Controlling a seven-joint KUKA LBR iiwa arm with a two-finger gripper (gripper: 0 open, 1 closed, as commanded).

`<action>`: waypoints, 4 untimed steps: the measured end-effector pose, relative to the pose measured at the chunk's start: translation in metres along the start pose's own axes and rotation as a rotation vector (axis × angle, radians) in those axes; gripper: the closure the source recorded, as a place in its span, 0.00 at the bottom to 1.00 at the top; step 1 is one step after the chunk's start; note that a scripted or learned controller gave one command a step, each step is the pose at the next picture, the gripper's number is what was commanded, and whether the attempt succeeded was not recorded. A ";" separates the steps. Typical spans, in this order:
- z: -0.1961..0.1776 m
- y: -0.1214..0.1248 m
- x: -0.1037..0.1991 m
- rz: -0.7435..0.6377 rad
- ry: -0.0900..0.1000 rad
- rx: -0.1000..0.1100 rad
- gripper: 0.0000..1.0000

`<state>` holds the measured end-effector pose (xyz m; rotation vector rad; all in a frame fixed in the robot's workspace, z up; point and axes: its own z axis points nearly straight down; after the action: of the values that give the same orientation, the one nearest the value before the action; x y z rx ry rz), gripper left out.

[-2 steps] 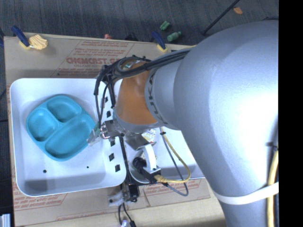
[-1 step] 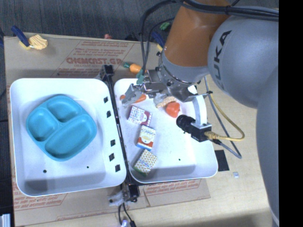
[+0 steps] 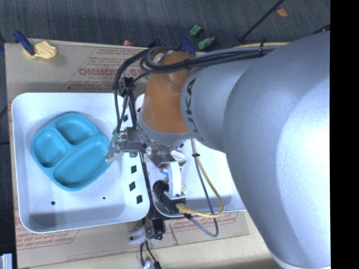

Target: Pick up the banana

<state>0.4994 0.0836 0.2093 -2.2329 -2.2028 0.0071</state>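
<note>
- Banana: I cannot tell where it lies. From my seat, the arm (image 3: 269, 122) covers nearly all of the right bin (image 3: 227, 198).
- The arm reaches in from the right, and its grey bulk fills the right half of my view. The orange band (image 3: 162, 102) sits above the strip where the two bins meet.
- The claw (image 3: 128, 146) is low at that strip, just beside the right edge of the blue plate (image 3: 70, 150). I see metal parts there, but I cannot tell how wide it stands or whether it has hold of anything.
- The left bin (image 3: 22, 150) holds the blue plate, a divided one with three compartments. It lies flat in the bin's upper left part. Its right edge is close to the claw, though I cannot say whether they touch.
- Black cables (image 3: 120, 102) loop from the band down the arm's left side, and a yellow cable (image 3: 205, 184) curls under the wrist over the right bin's near rim.
- Both bins rest on the bench (image 3: 84, 66), which is brown board with red print.
- A small yellow item (image 3: 45, 50) with a blue clip beside it lies on the bench's far left corner, well apart from the bins.
- Two green bits (image 3: 201, 35) lie on the dark floor beyond the bench.
</note>
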 end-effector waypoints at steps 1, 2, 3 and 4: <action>-0.010 0.000 0.000 -0.006 0.000 0.003 1.00; -0.034 -0.023 -0.079 0.151 0.000 -0.001 1.00; 0.004 -0.025 0.036 0.236 0.000 0.000 1.00; -0.013 -0.015 -0.023 0.350 0.000 -0.003 1.00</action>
<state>0.4846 0.0612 0.2221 -2.5847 -1.7826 0.0057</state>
